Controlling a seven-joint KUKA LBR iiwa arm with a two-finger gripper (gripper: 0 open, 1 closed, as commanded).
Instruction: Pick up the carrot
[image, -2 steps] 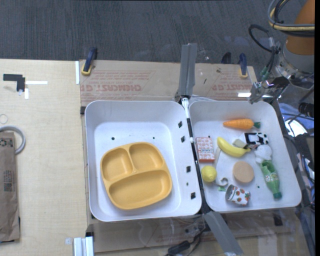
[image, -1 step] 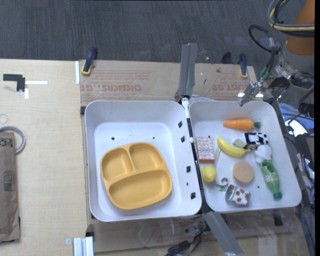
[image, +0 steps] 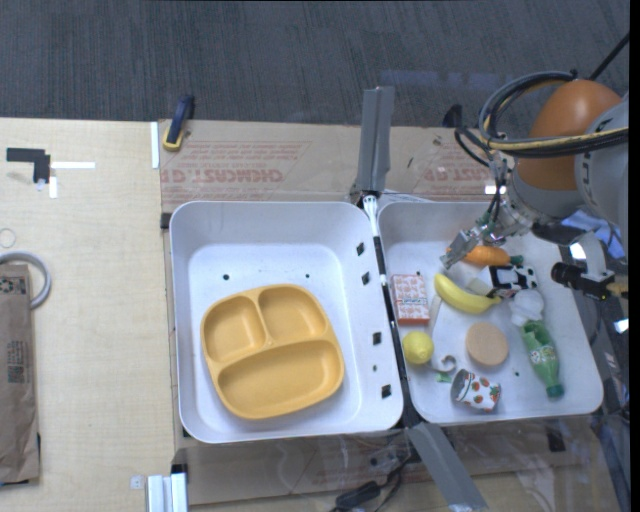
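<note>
The grey two-finger gripper (image: 466, 246) hangs low in the right white bin (image: 590, 385); whether it is open cannot be told. The small orange carrot (image: 487, 255) lies touching its right side, just above the yellow banana (image: 463, 296).

The grey arm reaches in from the right, its claw (image: 470, 243) lowered and angled down-left, fingers apart.

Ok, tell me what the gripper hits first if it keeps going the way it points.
Probably the orange carrot: the gripper points down-left with the carrot right beside its fingers. Past that lies the yellow banana. Depth is unclear.
</note>
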